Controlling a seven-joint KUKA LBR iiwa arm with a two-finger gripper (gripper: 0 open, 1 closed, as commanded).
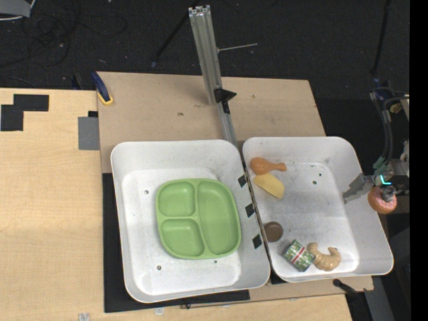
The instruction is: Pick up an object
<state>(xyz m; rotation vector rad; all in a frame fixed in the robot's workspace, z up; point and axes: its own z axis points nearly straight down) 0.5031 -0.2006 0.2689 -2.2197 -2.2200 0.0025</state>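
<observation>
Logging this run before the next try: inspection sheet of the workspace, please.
Surface: two white bins side by side, left bin, right bin, on a wood bench.
Job's things: right bin holds a drumstick, yellow wedge, brown disc, green can, croissant.
Clutter: green divided plate in the left bin.
Claw: claw at the right bin's right edge; finger state unclear.
Cables: dark cable above the claw.
Surroundings: metal post behind the bins; dark floor.
</observation>
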